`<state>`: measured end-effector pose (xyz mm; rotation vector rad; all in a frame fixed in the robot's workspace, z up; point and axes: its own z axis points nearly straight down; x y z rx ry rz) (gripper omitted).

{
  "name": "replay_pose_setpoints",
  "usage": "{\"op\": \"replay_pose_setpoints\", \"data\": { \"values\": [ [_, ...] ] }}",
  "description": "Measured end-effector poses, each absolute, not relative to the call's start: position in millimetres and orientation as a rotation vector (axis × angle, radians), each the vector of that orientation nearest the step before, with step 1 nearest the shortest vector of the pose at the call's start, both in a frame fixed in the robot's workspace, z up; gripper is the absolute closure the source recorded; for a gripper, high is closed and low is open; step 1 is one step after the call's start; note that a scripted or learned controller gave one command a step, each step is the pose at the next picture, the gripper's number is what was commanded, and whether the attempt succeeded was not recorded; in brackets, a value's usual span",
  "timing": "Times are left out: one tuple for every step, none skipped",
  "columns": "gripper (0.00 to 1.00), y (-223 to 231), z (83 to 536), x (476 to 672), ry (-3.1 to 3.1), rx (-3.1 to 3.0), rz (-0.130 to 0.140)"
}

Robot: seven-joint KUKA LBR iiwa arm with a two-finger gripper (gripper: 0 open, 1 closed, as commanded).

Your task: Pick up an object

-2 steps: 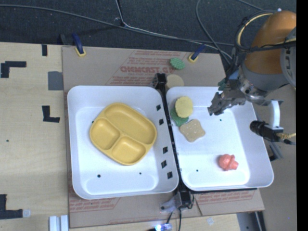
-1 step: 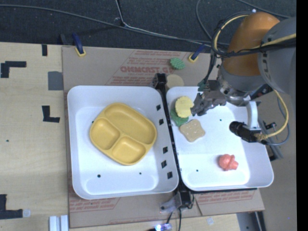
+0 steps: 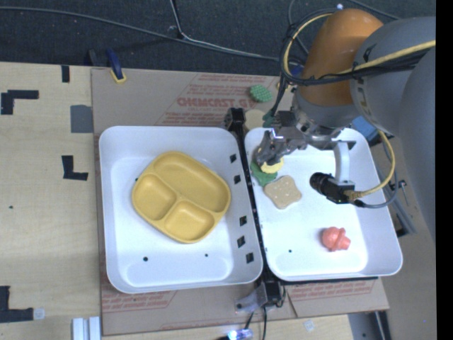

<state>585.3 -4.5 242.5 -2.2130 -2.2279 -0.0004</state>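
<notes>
Camera view, fixed overhead: we note two shallow white plastic bins side by side on the surface. Left bin (image 3: 113, 190) carries a yellow three-compartment plastic tray (image 3: 181, 195) near its middle. Right bin (image 3: 379, 243) has the grey arm's hand (image 3: 269, 154) lowered at about 10 o'clock, directly over a small yellow-and-white piece (image 3: 270, 167) lying on a green flat piece (image 3: 263, 178). We cannot tell how the hand is set. Just beside, toward 4 o'clock, lies a tan toast-shaped piece (image 3: 283, 191). A pink lumpy toy (image 3: 335, 239) sits well apart, toward 5 o'clock.
</notes>
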Motion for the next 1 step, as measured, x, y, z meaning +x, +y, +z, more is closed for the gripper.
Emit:
{"op": "replay_pose_setpoints", "data": {
  "values": [
    [1.0, 41.1, 227.7, 593.8, -2.226, -2.214, 0.002]
  ]
}}
